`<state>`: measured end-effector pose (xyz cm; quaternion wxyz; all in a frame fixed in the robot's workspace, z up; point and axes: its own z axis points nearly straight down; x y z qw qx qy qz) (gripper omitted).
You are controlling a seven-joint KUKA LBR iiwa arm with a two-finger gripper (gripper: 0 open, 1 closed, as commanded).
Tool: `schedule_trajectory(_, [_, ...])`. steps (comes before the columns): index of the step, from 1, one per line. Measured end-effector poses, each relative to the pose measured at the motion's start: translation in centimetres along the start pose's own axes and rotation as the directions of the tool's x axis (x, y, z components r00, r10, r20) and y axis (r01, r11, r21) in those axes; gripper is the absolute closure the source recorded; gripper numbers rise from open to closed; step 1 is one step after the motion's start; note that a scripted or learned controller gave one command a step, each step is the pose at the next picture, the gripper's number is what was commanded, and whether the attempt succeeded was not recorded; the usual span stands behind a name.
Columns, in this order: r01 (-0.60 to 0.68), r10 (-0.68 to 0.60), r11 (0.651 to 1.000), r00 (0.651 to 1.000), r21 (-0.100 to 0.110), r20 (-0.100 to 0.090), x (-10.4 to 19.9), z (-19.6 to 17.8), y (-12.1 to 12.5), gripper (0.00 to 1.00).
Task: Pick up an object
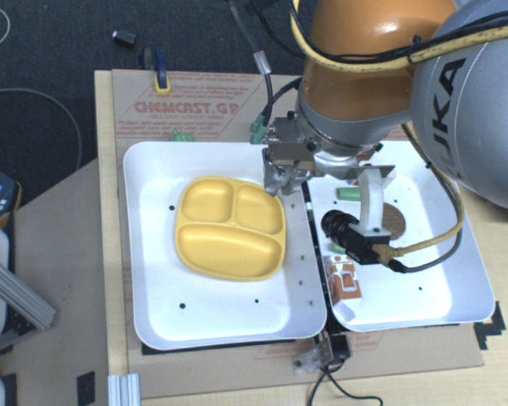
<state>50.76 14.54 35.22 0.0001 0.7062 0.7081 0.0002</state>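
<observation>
A yellow divided plate (pixel 231 227) is seen lying flat in the left bin (pixel 152 294), its three compartments facing up. The gripper (pixel 281 178) is positioned at the plate's upper right edge, just beside the wall between the two bins; whether it is spread or closed, or has hold of anything, cannot be told (the wrist hides much of it). In the right bin (pixel 423 299) a small green piece (pixel 349 194), a brown round disc (pixel 392 222) and an orange-and-white packet (pixel 345 279) are seen. Both bins are carried on the brown-boarded desk (pixel 195 100).
</observation>
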Motion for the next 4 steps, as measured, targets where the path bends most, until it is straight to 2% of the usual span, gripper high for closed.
schedule_trajectory(1, [-0.001,0.001,1.0,1.0,-0.004,-0.001,-0.4,-2.8,-2.9,1.0])
schedule_trajectory(4, [0.004,-0.004,1.0,1.0,-0.01,0.0,-0.2,-5.7,-2.7,1.0])
